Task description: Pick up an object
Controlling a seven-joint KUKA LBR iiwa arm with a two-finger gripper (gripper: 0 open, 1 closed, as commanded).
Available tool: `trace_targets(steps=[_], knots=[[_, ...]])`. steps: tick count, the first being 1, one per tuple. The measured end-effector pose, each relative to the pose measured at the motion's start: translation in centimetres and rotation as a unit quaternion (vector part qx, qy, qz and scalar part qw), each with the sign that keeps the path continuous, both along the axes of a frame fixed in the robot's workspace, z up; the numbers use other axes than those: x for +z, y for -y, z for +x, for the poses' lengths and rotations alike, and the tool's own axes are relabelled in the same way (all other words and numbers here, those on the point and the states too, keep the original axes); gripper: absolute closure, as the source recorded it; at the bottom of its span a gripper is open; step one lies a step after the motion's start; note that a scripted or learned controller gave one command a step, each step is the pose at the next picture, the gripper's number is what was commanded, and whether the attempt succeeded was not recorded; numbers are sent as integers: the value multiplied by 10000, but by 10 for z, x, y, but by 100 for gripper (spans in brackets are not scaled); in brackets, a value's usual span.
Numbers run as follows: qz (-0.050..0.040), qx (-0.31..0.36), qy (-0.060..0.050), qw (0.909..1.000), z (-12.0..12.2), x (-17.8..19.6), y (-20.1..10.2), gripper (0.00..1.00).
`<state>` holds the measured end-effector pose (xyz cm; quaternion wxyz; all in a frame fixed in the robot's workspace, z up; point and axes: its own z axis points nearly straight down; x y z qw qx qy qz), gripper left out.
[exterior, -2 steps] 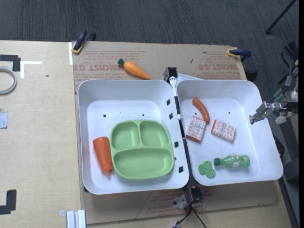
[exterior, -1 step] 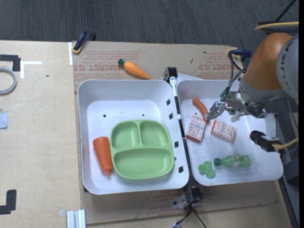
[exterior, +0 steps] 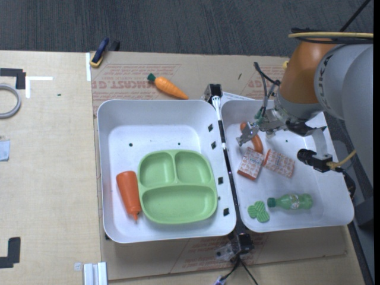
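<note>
So your gripper (exterior: 254, 134) is down inside the right bin (exterior: 332, 215), up near its far-left corner, and it's sitting right over a small orange piece (exterior: 256, 141) that pokes out under the fingertips; honestly you can't tell from this angle whether the fingers are spread or pinched on it, the metal and the orange blur together. Taking that orange piece as your landmark: just toward the camera from it lie two red-and-white packets (exterior: 252, 164), nearly touching each other, the second packet (exterior: 279, 163) a bit to the right. Farther toward the camera and to the right is a green bottle (exterior: 291, 202) lying on its side, and just left of the bottle a small green leafy thing (exterior: 259, 211). A black cable end (exterior: 313, 158) hangs off the arm to the right of the packets. Way over to the left of the orange piece, in the left bin (exterior: 113, 218), you've got a green divided plate (exterior: 177, 186) with a big orange carrot (exterior: 128, 192) lying right beside its left edge. Another carrot (exterior: 167, 86) with a green top lies outside the bins, on the cardboard sheet (exterior: 130, 79) behind them. All of it sits on a light wooden bench (exterior: 47, 189), with grey carpet (exterior: 178, 10) behind, and a blue marker (exterior: 99, 52) at the bench's far edge.
</note>
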<state>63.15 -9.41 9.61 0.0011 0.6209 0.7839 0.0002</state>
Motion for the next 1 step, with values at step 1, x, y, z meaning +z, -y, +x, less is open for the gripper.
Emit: trace_targets(steps=[1], knots=[[-5, -6, 11, 10000, 1, 10, 1, 100]])
